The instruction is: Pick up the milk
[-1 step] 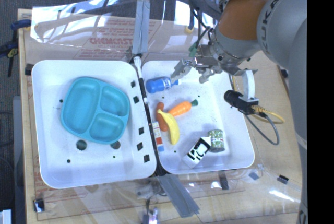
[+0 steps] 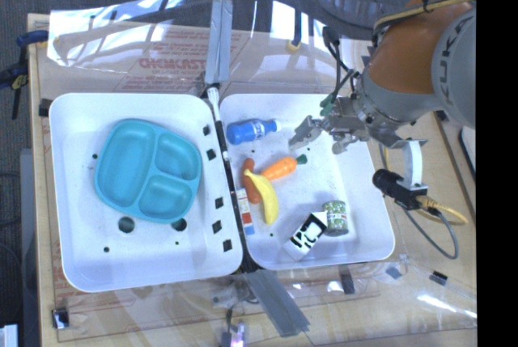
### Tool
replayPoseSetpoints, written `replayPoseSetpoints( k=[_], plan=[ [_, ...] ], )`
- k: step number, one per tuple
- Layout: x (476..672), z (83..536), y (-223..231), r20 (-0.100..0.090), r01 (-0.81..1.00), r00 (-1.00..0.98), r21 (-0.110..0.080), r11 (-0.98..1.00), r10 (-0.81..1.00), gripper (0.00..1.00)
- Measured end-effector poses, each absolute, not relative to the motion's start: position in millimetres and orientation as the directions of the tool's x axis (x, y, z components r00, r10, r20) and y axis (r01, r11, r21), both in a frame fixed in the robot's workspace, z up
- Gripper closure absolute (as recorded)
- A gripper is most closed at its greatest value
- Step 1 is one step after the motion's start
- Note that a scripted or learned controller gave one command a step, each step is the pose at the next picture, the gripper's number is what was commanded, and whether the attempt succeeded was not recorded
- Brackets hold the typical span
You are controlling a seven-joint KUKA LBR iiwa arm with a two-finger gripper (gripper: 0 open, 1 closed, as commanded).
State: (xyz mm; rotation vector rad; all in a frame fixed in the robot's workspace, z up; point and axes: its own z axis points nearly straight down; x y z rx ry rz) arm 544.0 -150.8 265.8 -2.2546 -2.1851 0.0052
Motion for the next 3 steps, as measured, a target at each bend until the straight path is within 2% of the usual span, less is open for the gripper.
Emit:
replayPoseSetpoints(
  k=[1,2,3],
  plan=[
    [489.7,148.5,-207.0,0.000,1.000,0.007,-0.004,-0.007,1.000,0.00],
    [478.2,92.8,-204.4,0.000,0.997,0.075,0.001,-0.075,0.997,0.00],
    [477.2,91.9,-194.1,0.002,0.998,-0.056,-0.002,0.056,0.998,0.00]
  ],
)
